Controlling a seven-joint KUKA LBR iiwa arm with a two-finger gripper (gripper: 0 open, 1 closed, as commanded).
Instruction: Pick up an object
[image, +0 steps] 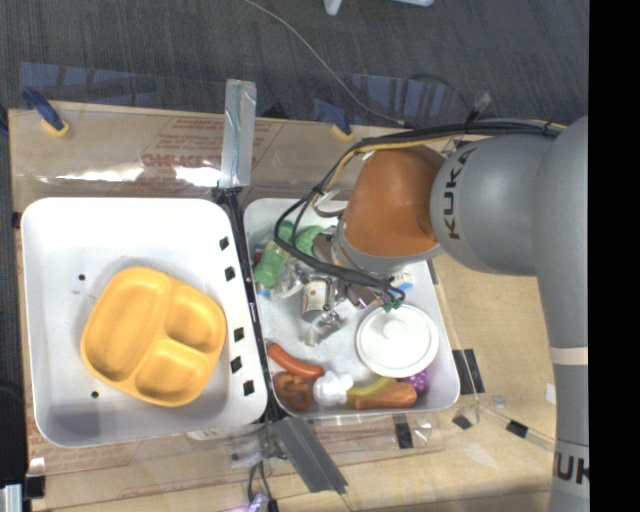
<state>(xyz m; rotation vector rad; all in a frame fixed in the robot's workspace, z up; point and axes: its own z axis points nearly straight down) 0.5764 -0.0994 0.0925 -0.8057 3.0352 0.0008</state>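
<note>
Orange sausage (295, 359) lying slantwise in right bin (444, 345), gripper (322, 305) above, its state indiscernible.

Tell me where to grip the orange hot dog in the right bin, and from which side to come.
Grip the orange hot dog across its narrow middle, coming straight down from above. It lies flat and slanted on the right bin floor, with bare floor along its upper side. Probably set the fingers across its length; the brown piece below it leaves little room there. The gripper is just above it.
</note>
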